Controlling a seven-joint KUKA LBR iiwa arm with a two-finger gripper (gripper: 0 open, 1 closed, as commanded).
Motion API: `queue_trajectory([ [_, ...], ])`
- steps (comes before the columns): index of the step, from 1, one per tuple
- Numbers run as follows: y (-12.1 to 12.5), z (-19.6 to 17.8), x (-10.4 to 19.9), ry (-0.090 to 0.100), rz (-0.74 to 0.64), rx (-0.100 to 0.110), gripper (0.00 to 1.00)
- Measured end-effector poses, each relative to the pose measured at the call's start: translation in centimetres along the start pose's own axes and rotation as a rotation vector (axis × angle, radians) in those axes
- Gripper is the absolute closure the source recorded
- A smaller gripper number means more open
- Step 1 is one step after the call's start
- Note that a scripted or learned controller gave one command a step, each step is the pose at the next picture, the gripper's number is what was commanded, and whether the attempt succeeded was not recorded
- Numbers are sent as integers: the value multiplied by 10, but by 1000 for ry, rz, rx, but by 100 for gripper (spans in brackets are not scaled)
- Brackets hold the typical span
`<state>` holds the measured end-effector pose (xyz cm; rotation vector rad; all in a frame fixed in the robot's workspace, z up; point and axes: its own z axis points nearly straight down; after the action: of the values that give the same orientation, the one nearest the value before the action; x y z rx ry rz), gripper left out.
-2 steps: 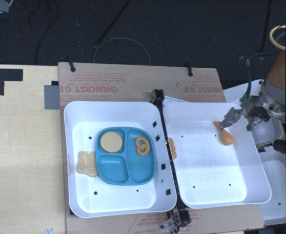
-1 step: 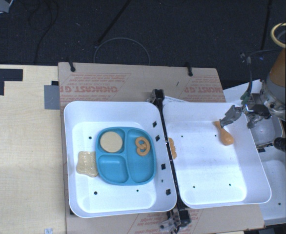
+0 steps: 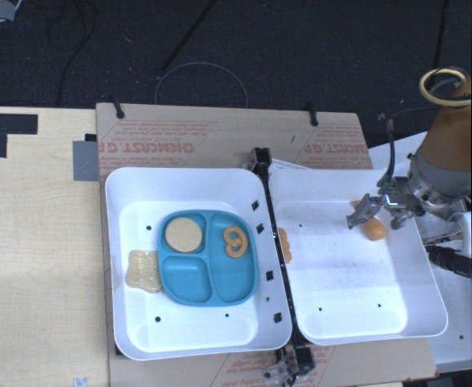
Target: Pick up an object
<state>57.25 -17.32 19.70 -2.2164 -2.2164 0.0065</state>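
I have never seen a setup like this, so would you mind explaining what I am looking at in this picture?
This is a single photo from a camera fixed above a workbench, looking down at a slant. The grey and orange machine at the right is a robot arm; at its tip is a gripper, a two-fingered claw for picking things up. Below it sit two shallow white bins side by side. The left bin holds a blue divided tray with a round cracker and a pretzel in its compartments, and a pale slice of bread lies beside the tray. In the right bin, a small orange ball sits just below the gripper. I cannot tell whether it is being held.
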Motion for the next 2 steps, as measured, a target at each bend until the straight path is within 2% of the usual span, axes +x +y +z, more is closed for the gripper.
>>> queue_trajectory([
  [1, -5, 46, -5, 0, 1, -1, 0],
  [2, -8, 110, -5, 0, 0, -1, 0],
])
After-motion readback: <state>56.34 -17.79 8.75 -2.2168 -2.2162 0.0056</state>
